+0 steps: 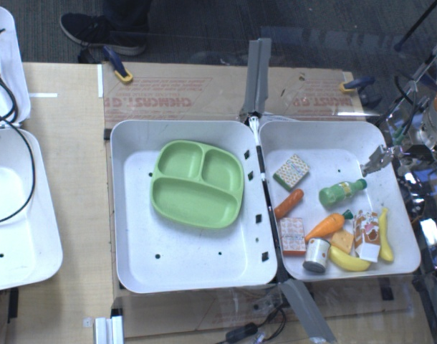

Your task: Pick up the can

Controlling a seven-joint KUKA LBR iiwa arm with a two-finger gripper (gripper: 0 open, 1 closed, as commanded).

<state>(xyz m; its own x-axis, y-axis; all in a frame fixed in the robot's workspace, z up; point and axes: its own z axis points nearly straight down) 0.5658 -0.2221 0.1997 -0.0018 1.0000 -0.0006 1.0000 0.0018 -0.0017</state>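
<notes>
**The can waits in a crowded corner**

The can (317, 254) is in the right bin (326, 136), down near the front edge, at about 6 o'clock in that bin. It is small, silver and round. It looks tipped a little, with its round top facing us.

Lots of toy food sits close to it. A small red box (291, 236) is just beside it at 10 o'clock. A carrot (326, 226) lies just above it at 12 o'clock. A banana (348, 260) lies right next to it at 3 o'clock, maybe touching it. A green bottle (341, 191) is farther up, and a second carrot (289, 202) is up near the wall between the bins.

The left bin (132, 256) has a green tray (198, 183) in it.

The claw (377, 160) is at the right bin's edge, at about 2 o'clock from the can and well apart from it. I cannot tell if the claw is wide or narrow. It holds nothing that I can see.

I think the can is hard and light. Its shiny side may be slippery, and it may roll if bumped. The best place to grab is across its round sides, near the middle. The claw must slip in between the box and the banana without pushing them.
</notes>
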